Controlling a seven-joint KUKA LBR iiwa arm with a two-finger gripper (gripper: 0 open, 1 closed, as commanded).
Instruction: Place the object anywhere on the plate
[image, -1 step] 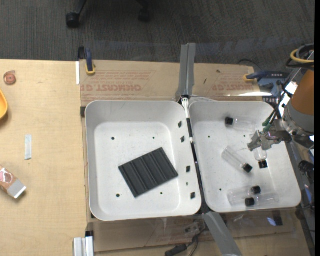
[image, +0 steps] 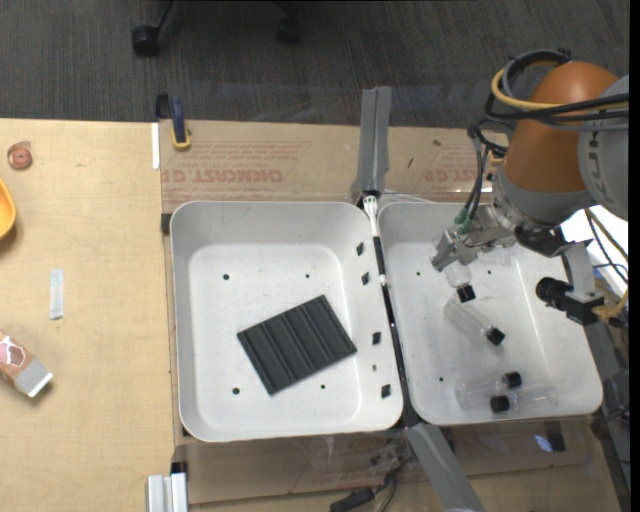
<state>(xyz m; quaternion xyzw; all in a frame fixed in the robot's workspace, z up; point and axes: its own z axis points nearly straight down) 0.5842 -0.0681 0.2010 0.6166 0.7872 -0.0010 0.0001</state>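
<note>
The pincer (image: 458, 252) hangs over the upper part of the right bin (image: 560, 408), its fingers closed on a small clear bottle with a black cap (image: 461, 284). More clear, black-capped bottles (image: 500, 392) lie below it in that bin. The dark ribbed plate (image: 297, 343) lies in the left bin (image: 190, 330) — well apart, on the worktop (image: 90, 230).

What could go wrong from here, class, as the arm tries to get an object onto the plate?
1. The bottles are clear and hard to tell from the white right bin, so a grasp may miss.
2. The plate lies in the left bin, across the divider; a carried bottle could drop there.
</note>
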